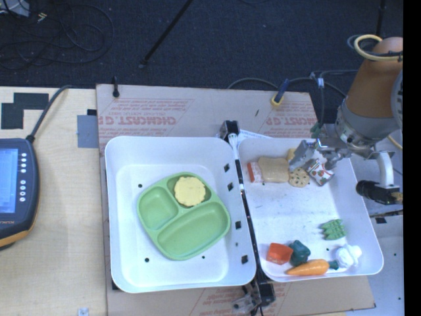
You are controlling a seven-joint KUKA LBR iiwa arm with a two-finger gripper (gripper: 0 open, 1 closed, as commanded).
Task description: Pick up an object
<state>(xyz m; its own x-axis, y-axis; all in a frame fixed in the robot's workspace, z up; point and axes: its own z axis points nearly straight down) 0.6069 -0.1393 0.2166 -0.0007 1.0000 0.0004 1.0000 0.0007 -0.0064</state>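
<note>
Claw (309, 155), at the right bin's (368, 242) twelve o'clock among cookie (298, 178) and bread (273, 170): grip state unreadable; you risk it nudging both aside, grasping neither.

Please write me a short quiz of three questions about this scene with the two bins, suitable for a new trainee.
1. True or false: the yellow round piece lies in a compartment of the green tray.
2. Which bin holds the carrot? A) left bin B) right bin
3. Name the thing lying just left of the cookie.

Key: 1. True. 2. B. 3. The bread slice; the gripper hovers near the cookie at the far end of that bin.
</note>
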